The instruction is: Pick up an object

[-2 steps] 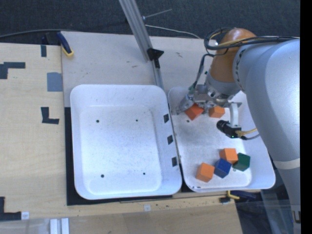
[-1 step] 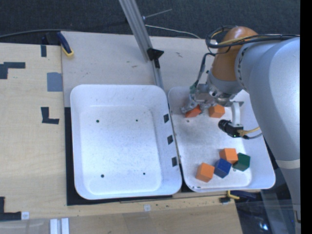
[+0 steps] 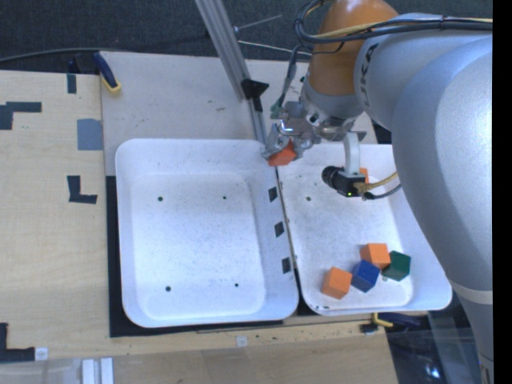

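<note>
My claw is shut on a small orange block, lifted above the bins' top edge. Pick looks done.

Robotics lab, pale wooden tabletop marked with grey and dark tape patches, two shallow white bins set side by side, grey industrial arm with orange band, slanted aluminium rail, loose black cables, dark carpet behind
</note>
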`<state>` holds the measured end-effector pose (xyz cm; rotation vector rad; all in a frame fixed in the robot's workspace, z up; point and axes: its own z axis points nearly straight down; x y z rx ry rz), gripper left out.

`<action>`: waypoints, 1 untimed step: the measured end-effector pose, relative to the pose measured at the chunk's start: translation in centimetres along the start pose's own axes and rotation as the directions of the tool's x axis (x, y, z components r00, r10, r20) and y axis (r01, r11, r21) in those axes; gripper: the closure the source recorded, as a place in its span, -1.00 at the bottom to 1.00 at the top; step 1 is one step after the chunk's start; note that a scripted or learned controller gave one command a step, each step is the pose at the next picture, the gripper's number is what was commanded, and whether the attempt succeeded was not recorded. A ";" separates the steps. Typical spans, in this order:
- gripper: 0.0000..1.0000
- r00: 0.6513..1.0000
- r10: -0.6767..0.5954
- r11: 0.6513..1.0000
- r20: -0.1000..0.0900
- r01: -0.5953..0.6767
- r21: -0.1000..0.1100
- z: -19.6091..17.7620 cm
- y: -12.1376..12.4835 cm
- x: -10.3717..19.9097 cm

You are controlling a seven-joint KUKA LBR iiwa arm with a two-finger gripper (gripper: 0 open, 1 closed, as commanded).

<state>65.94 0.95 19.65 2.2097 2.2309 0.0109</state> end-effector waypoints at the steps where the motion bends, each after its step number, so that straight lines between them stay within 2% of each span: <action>1: 1.00 1.000 0.002 1.000 0.003 -0.002 0.011 0.5 -3.1 5.8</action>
